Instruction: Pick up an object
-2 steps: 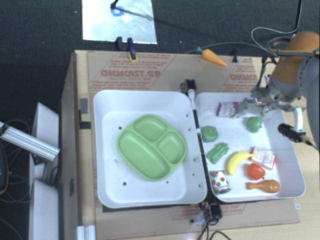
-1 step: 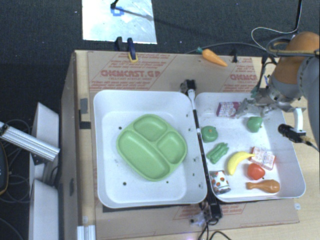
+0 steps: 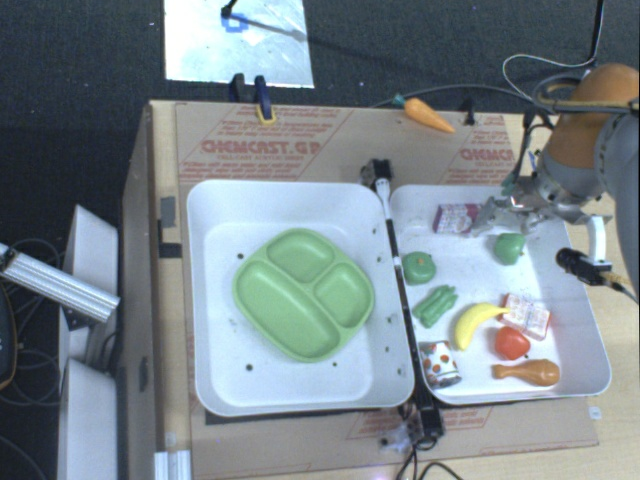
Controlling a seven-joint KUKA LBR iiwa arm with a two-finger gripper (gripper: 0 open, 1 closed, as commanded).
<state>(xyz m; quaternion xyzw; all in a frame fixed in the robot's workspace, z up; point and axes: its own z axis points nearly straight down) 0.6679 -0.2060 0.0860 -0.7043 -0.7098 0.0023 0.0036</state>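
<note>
We log the gripper (image 3: 507,211) over the far right part of the right bin (image 3: 598,353); whether its fingers are spread or pressed together we cannot tell, and we see nothing between them.

- Pink-and-white packet (image 3: 456,218): just left of the gripper, near the bin's far edge, long axis running left to right
- Green round fruit (image 3: 509,247): just below the gripper
- Green pepper (image 3: 418,265): by the bin's left edge
- Green pod (image 3: 435,304): nearer us, long axis slanting up to the right
- Banana (image 3: 475,321): mid-bin, curved, tip pointing right
- Red-and-white packet (image 3: 527,315): right of the banana
- Tomato (image 3: 512,343): just below that packet
- Drumstick (image 3: 527,372): by the near edge, lying left to right
- Brown-and-white box (image 3: 439,362): near left corner

Left bin (image 3: 215,268): green divided plate (image 3: 304,293) at centre

Bench, far edge: carrot (image 3: 428,115), pointing left
</note>
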